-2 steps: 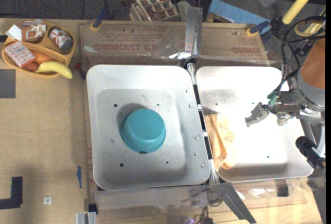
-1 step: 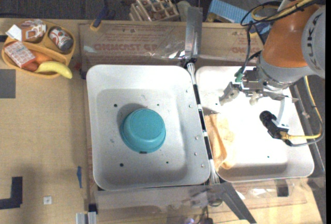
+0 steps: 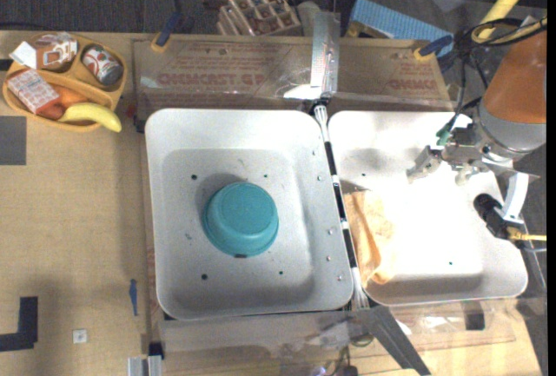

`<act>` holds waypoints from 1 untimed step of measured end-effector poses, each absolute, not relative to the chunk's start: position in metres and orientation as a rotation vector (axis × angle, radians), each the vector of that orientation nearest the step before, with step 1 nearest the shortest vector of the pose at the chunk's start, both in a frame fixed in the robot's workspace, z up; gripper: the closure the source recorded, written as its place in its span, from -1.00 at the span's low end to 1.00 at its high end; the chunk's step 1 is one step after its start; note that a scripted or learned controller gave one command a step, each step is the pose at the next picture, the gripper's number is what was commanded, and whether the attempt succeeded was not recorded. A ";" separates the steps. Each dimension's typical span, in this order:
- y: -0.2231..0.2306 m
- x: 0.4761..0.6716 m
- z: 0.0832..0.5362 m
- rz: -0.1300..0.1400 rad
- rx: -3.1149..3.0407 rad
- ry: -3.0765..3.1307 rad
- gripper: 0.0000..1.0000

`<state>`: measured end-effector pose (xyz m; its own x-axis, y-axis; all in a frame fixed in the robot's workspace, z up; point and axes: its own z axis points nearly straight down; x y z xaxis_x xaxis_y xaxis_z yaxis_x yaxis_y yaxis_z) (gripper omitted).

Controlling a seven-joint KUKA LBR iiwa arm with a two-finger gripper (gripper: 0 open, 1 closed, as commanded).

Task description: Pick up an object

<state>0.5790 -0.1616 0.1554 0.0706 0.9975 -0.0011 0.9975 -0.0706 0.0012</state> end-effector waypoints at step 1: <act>-0.146 0.596 0.088 0.005 2.445 1.966 -1.00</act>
